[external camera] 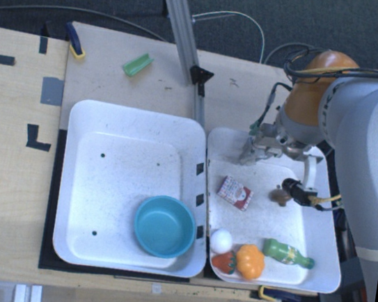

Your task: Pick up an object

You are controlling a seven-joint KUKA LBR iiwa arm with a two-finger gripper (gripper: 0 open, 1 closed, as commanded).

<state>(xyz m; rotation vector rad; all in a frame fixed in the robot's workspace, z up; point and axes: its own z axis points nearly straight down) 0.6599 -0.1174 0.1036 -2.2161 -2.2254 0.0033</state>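
I see my pincer [252, 151] low over the far end of the right white plastic bin [319, 268]; whether it is apart or together, I cannot tell. The small red-and-white carton [235, 192] lies just beside it, flat-sided, probably easiest. I would centre over it, avoiding the round white ball [221, 241] and glossy orange pepper [250, 261].

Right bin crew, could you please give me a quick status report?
Gripper low over right bin's far corner, nothing seen between fingers. Red box nearest, lying untouched. Ball, orange pepper, green bottle crowd the near edge.
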